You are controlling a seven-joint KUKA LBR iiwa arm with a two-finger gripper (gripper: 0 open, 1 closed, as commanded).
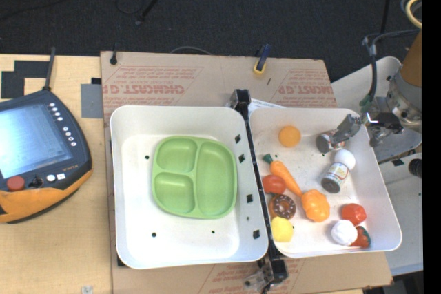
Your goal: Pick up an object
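The right bin holds several toy items. Among them are an orange ball, a carrot, a red tomato and a brown donut. Near the front lie a yellow lemon, an orange pepper, and a red piece by a white ball. A small white-capped jar lies in the middle right. My gripper hangs over the bin's upper right, just above the jar, with nothing seen held in it.
The left bin carries a green divided plate. A black divider runs between the bins. A teach pendant lies on the bench at far left. A yellow clamp sits at the cardboard's back edge.
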